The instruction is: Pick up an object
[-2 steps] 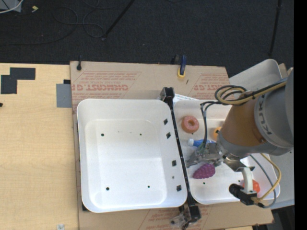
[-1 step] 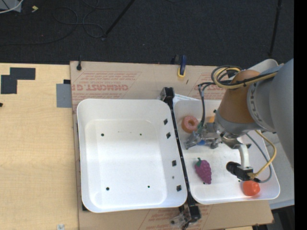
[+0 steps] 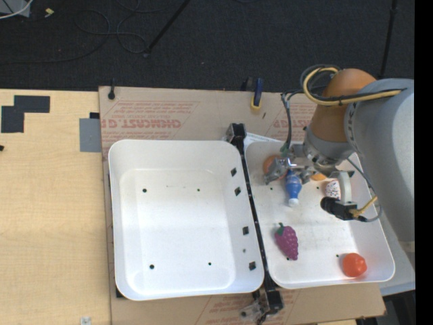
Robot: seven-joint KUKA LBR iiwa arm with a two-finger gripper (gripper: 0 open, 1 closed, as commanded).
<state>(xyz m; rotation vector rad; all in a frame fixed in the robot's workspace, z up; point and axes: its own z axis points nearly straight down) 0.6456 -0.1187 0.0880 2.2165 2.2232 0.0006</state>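
Looks like the reach-in step: end effector point(image 3: 292, 170) down in the right bin point(image 3: 379, 266), right over the blue-capped bottle point(image 3: 293, 189). Can't tell the grip state. Next up probably closing squarely, then lifting clear of the purple grapes point(image 3: 287, 241).

setting: robotics lab | evidence: my bench point(image 3: 47, 202) bears two white bins point(image 3: 128, 181), cardboard sheet point(image 3: 169, 114) taped under them, loose cables point(image 3: 135, 19) on dark floor beyond my jaws
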